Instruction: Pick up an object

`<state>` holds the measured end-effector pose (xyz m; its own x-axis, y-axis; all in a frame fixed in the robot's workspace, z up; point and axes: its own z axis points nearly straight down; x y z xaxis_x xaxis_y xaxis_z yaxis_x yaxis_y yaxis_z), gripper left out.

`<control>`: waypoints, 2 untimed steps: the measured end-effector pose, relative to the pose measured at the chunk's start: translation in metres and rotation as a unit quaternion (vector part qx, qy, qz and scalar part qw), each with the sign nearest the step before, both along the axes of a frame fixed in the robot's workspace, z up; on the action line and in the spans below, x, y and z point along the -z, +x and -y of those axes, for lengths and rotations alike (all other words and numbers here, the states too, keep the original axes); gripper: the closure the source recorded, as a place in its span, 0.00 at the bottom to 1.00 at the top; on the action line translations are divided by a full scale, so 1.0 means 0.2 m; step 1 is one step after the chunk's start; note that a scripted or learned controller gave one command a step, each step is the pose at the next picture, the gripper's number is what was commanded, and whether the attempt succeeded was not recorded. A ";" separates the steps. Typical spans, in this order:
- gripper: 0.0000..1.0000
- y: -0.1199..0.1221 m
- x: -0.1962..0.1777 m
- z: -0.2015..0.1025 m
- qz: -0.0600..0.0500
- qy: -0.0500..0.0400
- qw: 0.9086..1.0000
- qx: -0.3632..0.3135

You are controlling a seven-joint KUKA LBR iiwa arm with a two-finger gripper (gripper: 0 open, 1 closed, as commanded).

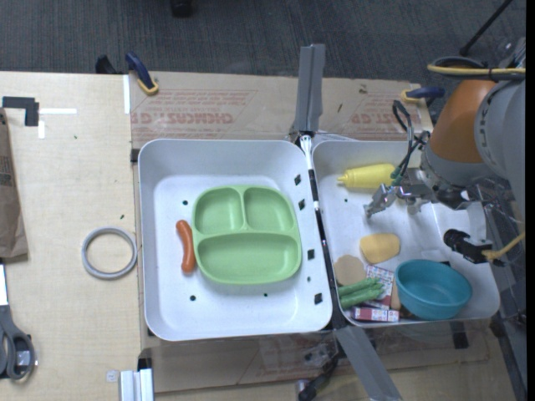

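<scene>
My gripper point(394, 204) hangs over the right bin point(328, 224), fingers open with nothing between them. A yellow mustard bottle point(368, 175) lies just beyond its left finger point(374, 206). Nearer the front sits a yellow bread-like piece point(380, 246), apart from the fingers. Further forward lie a round tan cookie point(349, 269), green beans point(359, 292), a red and white packet point(376, 312) and a blue bowl point(432, 288). In the left bin point(159, 224) a green divided plate point(247, 234) rests beside an orange sausage point(186, 246).
The grey arm with its orange band point(460, 124) fills the right bin's far right side. A metal post point(311, 86) stands behind the bins' shared wall. On the bench to the left lie a tape ring point(109, 251) and scissors point(15, 353).
</scene>
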<state>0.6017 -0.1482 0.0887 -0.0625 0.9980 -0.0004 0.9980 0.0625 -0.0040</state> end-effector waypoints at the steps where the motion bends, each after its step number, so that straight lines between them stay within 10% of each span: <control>1: 0.00 -0.31 0.00 -0.16 -0.001 0.000 1.000 0.016; 2: 0.00 -0.60 0.00 -0.23 -0.001 0.001 1.000 0.007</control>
